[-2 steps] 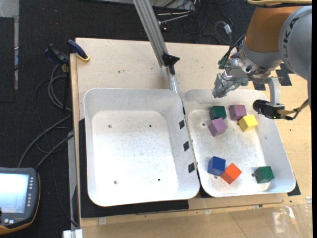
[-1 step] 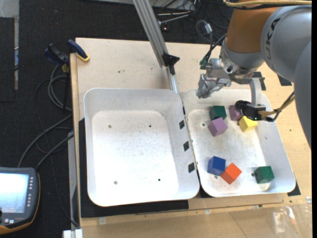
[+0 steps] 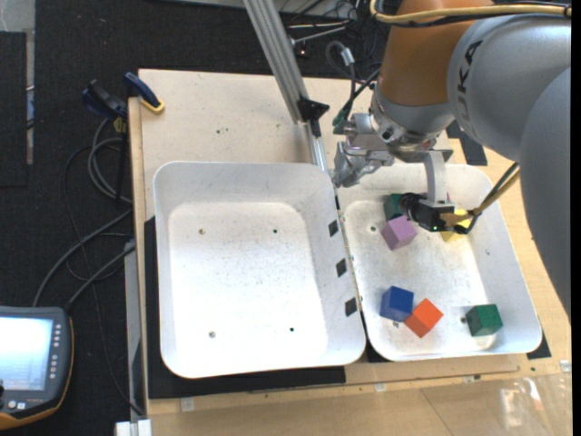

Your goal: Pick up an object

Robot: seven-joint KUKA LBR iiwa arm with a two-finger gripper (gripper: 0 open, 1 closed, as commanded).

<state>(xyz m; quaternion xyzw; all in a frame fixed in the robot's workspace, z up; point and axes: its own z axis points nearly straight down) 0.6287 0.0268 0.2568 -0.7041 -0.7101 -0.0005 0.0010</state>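
the arm reaches in from the right and its hand [image 3: 361,163] hangs over the top left corner of the right bin [image 3: 508,271], close to the rim where the two bins meet; i cannot tell how the hand is set, because it is small, dark and partly hidden by the arm.

the things to pick all lie in the right bin: a purple block [image 3: 398,232] near the top, with a dark green block [image 3: 393,206] just behind it and a yellow thing [image 3: 461,222] beside a black part of the arm; lower down a blue block [image 3: 396,303] touches an orange block [image 3: 423,318], and a green block [image 3: 483,319] sits near the right edge.

what could go wrong: the hand is nearer the rim than any block, so if it goes straight down it may hit the rim or grab nothing; the blue and orange blocks touch, so one may push the other away; the left bin [image 3: 182,271] is no help here.
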